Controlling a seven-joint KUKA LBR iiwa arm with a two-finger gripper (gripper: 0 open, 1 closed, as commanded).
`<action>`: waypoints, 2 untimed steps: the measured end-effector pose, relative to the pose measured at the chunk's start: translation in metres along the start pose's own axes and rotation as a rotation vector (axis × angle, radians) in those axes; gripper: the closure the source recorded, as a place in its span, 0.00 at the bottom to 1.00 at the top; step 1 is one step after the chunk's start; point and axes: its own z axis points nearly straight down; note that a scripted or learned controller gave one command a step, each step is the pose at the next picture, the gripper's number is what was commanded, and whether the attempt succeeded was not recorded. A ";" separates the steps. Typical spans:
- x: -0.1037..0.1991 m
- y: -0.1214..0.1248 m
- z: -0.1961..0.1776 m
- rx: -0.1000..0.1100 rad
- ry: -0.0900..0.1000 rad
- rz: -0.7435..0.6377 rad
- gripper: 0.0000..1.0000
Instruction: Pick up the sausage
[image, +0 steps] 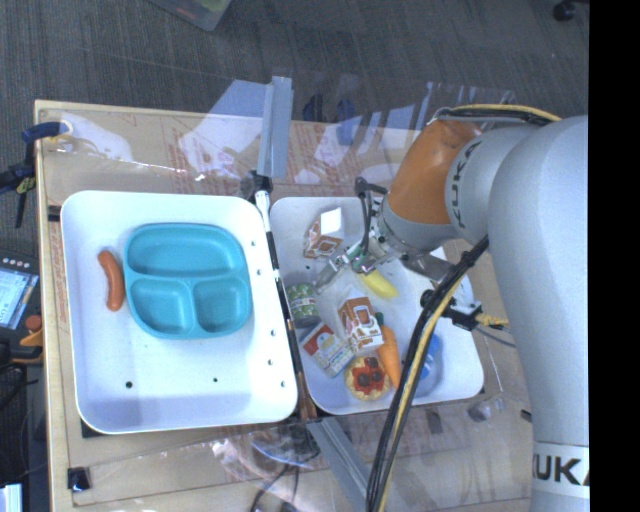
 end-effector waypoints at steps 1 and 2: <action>-0.012 0.043 -0.001 -0.001 -0.001 -0.013 0.00; -0.045 0.013 -0.046 -0.002 -0.002 -0.051 0.00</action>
